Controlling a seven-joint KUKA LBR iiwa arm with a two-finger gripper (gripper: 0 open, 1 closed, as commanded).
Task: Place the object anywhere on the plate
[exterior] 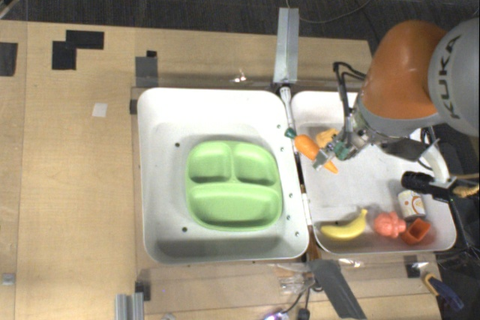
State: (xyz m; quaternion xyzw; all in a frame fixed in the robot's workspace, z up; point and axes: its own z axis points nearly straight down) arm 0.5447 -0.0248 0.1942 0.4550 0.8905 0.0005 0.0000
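Item 1, arm: I logged the KUKA arm (420, 75) reaching in over the right bin (390, 198), its orange band above the wrist.

Item 2, gripper (330, 156): it sat low over the left part of the right bin, near the divider between the bins. A carrot (309, 150) lay at its tip, orange with a green end, slanting up and left from the fingers toward the bin's left wall. I saw the carrot's lower end between the fingers, so I recorded the gripper as clamped on the carrot.

Item 3, plate (232, 183): green, three compartments, lying in the left bin (161, 161), well to the left of the gripper and slightly below it in the view. I noted nothing on it.

Item 4, small yellow piece (327, 136): just above the gripper, touching or nearly touching the carrot; I could not tell which.

Item 5, banana (345, 227): below the gripper, at the near edge of the right bin.

Item 6, pink object (388, 224): right of the banana, below and right of the gripper.

Item 7, orange-red object (417, 231): just beside the pink one, in the bin's corner.

Item 8, small white container (409, 202): right of the gripper, above the orange-red object.
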